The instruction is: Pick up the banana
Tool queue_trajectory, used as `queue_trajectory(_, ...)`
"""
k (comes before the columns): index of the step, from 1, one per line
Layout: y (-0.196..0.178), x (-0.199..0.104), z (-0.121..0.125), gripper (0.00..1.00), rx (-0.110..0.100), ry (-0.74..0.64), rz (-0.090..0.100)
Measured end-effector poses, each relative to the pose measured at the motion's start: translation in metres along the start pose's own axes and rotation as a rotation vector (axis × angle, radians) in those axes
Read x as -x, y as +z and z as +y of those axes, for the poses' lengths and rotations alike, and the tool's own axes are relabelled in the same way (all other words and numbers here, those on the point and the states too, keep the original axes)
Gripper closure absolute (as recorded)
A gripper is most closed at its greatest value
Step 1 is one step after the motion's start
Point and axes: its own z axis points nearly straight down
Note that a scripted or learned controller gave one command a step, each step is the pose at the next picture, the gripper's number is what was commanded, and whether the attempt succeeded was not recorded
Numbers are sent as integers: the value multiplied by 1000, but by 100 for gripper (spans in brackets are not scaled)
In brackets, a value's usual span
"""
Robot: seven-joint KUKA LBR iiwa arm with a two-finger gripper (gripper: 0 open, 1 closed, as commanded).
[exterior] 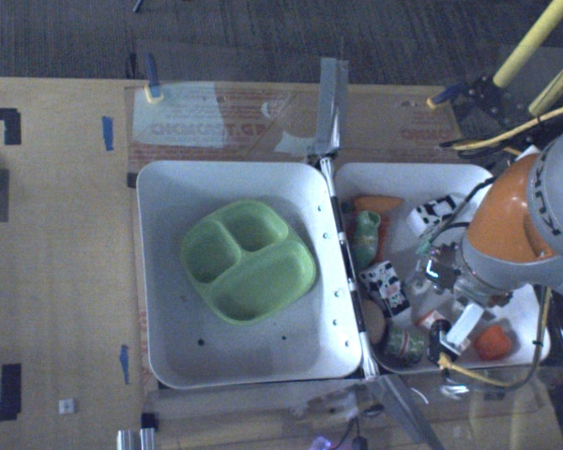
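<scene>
My gripper hangs low over the middle of the right bin, among the things lying there. The grey wrist with its orange band covers the bin's right half and hides what lies beneath it. Close to the gripper's left lies a small black-and-white cow-patterned item. A second cow-patterned piece shows just above the gripper.
The right bin also holds an orange item, a green bottle, a dark green can, a tan item and a red-orange ball. A green divided plate lies in the left bin.
</scene>
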Motion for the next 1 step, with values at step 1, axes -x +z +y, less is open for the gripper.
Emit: queue_trajectory(1, -14, 38, 3, 0, -7, 313, 4)
